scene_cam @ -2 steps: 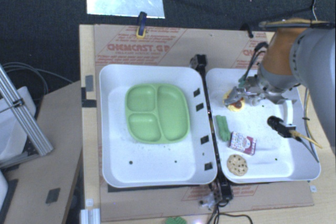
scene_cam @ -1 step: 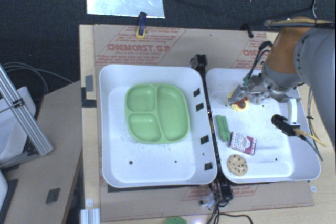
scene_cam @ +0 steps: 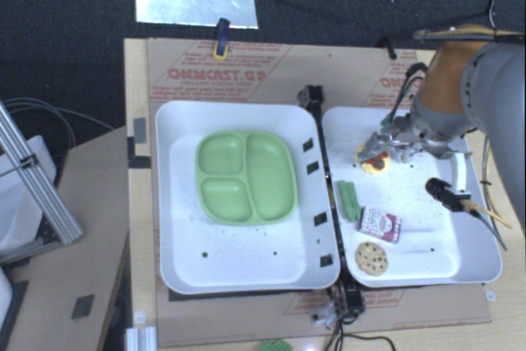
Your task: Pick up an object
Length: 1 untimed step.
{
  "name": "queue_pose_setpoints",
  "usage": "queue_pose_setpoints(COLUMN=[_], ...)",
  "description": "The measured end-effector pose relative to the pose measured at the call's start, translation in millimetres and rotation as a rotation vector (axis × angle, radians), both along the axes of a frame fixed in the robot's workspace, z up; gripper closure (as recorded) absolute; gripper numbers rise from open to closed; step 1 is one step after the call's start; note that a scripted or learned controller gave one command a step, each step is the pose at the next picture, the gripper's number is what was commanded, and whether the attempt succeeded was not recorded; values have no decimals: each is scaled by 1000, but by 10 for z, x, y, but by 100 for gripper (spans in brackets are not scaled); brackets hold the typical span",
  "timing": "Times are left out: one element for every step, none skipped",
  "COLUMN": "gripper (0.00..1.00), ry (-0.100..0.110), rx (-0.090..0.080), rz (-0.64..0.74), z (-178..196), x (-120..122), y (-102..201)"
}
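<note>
1. I am reaching in from the right of the frame, my arm hanging over the right bin.
2. The left bin is bearing a green divided plate.
3. My gripper is sitting low at a small yellow-and-red object, upper left of the right bin; whether my fingers are wide or closed I cannot tell.
4. I judge the grasp step is underway; next I am needing a firm close, then a straight lift.
5. Lower down are lying a green strip, a red-and-white packet and a cookie.
</note>
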<state>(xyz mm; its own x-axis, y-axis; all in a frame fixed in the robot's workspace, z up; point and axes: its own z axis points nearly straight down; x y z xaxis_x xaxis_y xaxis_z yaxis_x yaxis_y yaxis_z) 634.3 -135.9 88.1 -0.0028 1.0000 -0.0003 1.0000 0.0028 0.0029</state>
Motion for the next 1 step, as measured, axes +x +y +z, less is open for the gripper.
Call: queue_pose_setpoints(gripper=[0], ry=[0], rx=[0], rz=[-2], z=[-24], x=[-5], y=[-74])
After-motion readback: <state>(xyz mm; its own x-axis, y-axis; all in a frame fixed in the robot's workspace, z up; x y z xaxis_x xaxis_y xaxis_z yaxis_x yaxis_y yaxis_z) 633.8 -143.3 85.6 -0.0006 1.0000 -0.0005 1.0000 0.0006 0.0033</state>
